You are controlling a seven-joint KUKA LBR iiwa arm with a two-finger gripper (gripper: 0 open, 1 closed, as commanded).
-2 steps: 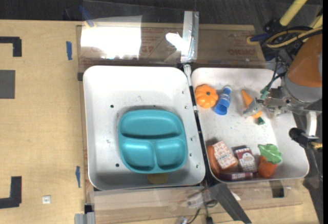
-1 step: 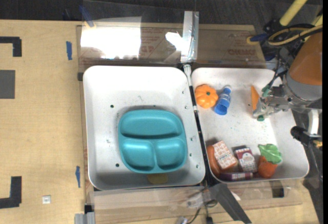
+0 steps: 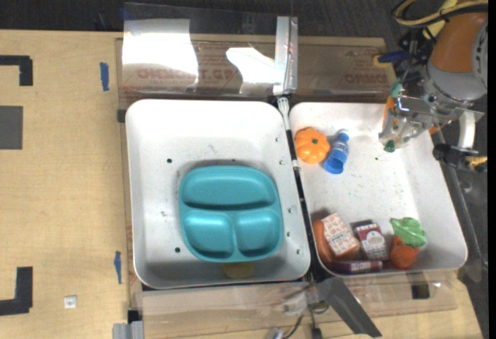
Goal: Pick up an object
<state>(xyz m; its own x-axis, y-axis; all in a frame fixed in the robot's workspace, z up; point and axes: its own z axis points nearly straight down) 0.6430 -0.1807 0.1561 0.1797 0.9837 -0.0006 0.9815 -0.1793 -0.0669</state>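
Gripper (image 3: 393, 137), finger state not discernible, above right bin's (image 3: 418, 198) far edge; nearest target small orange pumpkin (image 3: 311, 146), likely light, rigid, smooth: grasp across widest part.

The tan worktop (image 3: 62, 198) bears two white bins: the right bin (image 3: 434, 198) under the jaws, the left bin (image 3: 155, 136) farther off.

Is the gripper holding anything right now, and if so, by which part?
Nothing is held. The gripper hangs over bare floor near the right bin's far right corner, with no object between its fingers. The orange pumpkin and blue bottle lie apart from it.
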